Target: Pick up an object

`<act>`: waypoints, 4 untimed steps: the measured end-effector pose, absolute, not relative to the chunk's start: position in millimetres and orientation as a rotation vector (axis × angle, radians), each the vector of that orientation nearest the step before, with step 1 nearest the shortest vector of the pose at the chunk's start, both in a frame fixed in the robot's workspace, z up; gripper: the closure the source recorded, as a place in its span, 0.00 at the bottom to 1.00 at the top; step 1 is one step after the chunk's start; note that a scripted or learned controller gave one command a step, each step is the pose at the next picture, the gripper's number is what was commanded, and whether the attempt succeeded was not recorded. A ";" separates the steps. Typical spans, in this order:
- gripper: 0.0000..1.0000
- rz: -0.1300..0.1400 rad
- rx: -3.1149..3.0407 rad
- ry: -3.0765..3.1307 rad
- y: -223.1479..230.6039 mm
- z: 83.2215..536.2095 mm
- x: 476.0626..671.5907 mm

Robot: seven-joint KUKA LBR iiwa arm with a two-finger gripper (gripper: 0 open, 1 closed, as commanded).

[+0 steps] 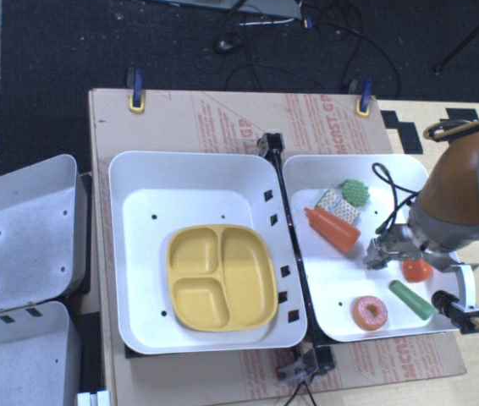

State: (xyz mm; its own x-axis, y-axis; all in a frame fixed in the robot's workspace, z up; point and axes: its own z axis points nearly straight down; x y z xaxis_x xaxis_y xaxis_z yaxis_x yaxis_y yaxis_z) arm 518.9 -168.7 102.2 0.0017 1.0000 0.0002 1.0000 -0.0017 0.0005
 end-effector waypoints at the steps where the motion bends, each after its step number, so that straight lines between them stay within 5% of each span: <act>1: 1.00 0.004 2.215 2.221 -167.7 165.7 520.9; 4: 1.00 0.001 2.216 2.222 -166.8 290.5 535.4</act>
